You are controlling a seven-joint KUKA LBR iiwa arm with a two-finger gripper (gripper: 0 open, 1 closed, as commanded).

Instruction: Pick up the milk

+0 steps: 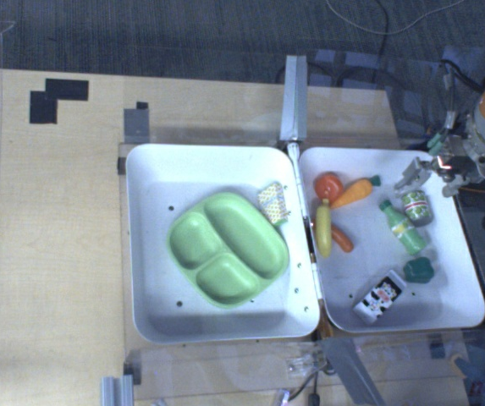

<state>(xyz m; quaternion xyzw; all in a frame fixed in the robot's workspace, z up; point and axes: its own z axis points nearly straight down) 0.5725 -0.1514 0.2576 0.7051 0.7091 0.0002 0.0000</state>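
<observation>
2 white bins (140, 252), 1 green plate (228, 248), 1 milk carton (378, 297), 1 carrot (351, 193), 1 bottle (404, 229)

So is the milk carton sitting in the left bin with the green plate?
No, the milk carton lies in the right bin near its front edge, while the green plate is in the left bin.

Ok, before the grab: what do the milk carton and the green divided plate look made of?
The milk carton looks like a toy, probably hard plastic or coated card: white faces with black cow-patch print, crisp edges. Too small to settle which. The green divided plate looks like moulded plastic, smooth and semi-matt, with soft rounded ridges and an even pale colour.
</observation>
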